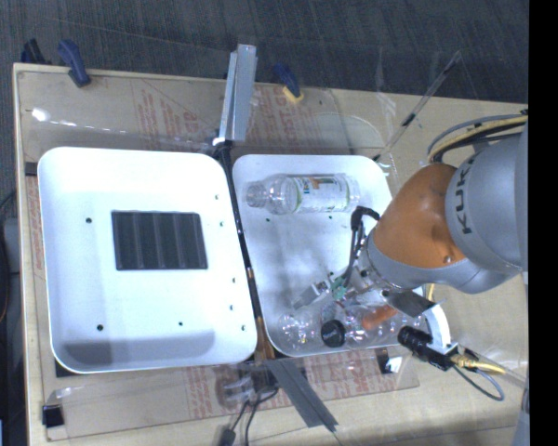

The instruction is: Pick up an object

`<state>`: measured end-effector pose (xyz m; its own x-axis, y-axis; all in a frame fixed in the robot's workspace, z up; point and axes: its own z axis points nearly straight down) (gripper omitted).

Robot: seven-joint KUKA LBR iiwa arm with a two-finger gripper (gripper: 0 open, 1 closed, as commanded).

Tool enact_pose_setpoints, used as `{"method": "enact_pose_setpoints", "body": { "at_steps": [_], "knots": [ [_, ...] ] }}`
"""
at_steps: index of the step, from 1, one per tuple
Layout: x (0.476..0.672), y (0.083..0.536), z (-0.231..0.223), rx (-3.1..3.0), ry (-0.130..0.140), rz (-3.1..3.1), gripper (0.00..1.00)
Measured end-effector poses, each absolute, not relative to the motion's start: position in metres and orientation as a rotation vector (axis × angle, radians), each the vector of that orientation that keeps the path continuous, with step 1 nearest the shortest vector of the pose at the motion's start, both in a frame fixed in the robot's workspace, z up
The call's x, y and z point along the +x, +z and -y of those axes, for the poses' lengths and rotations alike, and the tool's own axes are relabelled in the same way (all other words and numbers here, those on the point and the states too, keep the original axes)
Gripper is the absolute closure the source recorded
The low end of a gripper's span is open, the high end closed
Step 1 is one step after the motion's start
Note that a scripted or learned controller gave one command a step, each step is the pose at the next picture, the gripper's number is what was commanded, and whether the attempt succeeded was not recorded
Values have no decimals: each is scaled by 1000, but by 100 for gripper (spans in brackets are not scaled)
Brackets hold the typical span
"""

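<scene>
Two shallow white bins are seen side by side on the desk. The right bin is taken as the landmark. Along its far wall a clear plastic bottle is laid on its side, cap end towards the left bin (a dark ribbed rectangle is seen on that bin's floor). Near the right bin's near wall a cluster of small clear and dark objects is gathered, too tangled to be named singly. The arm, with its orange band, is reached in over the right bin's right edge, and the gripper is lowered just above that cluster; whether it is apart or together cannot be told.
</scene>
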<state>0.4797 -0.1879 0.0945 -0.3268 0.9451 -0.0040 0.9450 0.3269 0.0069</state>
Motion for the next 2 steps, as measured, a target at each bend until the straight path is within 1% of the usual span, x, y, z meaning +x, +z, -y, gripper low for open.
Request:
{"method": "enact_pose_setpoints", "body": {
  "at_steps": [1,2],
  "knots": [
    [477,140,211,2177,1,-2262,0],
    [479,93,197,2034,3,-2388,0]
  ]
}}
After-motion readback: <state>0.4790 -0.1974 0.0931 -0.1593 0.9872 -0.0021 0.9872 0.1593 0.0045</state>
